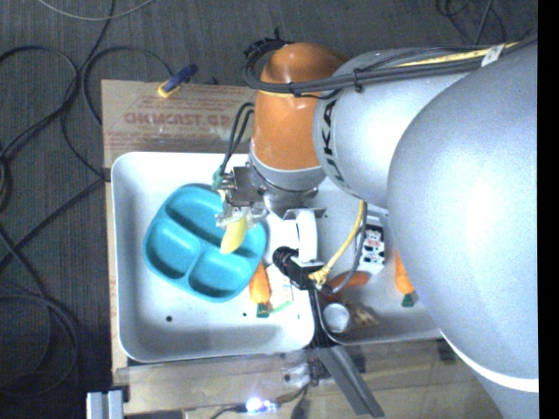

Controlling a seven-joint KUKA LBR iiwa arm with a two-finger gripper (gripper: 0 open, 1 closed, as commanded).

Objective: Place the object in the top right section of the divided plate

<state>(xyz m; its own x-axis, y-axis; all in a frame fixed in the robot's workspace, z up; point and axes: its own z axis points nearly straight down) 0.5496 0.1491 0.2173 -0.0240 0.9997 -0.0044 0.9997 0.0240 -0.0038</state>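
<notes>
Below the orange band, the gripper [234, 209] grasps one smooth yellow banana-shaped object [233, 234] over the glossy blue divided plate [179, 243], which has three rounded sections. Two orange toy carrots [260, 288] lie in the white bins [131, 321].

Camera view: single fixed camera above the bench [166, 120]; looks down at a slant; near; left white bin [140, 321] framed whole; arm [437, 173] enters from right.
</notes>
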